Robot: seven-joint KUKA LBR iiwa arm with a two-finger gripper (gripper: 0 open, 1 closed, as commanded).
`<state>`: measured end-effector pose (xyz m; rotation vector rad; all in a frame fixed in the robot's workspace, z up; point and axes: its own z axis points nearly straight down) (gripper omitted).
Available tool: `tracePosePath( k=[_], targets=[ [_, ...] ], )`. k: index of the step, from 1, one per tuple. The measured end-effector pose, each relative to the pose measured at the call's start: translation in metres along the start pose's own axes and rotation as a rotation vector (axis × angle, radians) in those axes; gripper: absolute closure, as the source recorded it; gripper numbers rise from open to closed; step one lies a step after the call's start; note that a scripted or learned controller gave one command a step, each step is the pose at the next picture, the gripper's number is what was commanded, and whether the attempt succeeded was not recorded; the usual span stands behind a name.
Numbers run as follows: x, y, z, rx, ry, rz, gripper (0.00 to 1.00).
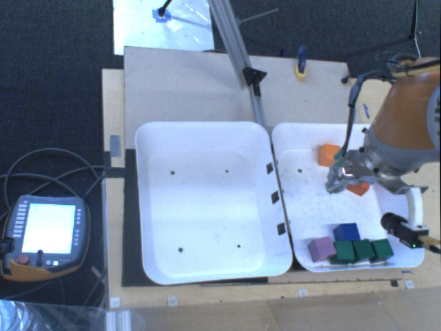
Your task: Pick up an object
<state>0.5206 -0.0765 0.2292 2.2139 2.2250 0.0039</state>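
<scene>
I've got the arm (406,116) reaching in from the right, w/ the tool (342,178) down in the right bin (296,205), upper part. Can't tell from here whether the tool is open or closed, too small and blurred. An orange block (328,154) sits just up-left of the tool, and a red-orange piece (358,189) pokes out just beside it, lower right; touching or not, can't tell. Along the bin's near edge I see a cluster: pink block (320,249), blue block (346,232), and green blocks (362,251) in a row, all close together, well apart from the tool. Left bin (148,185) sits alongside on the counter (207,88). Teach pendant (43,236) lies far left.
</scene>
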Motion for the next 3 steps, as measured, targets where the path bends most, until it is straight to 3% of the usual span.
tracePosePath(
  k=[1,3],
  targets=[
    [0.052,-0.005,-0.011,0.000,0.003,-0.006,1.00],
    [0.158,-0.012,0.009,0.004,0.003,-0.006,1.00]
  ],
)
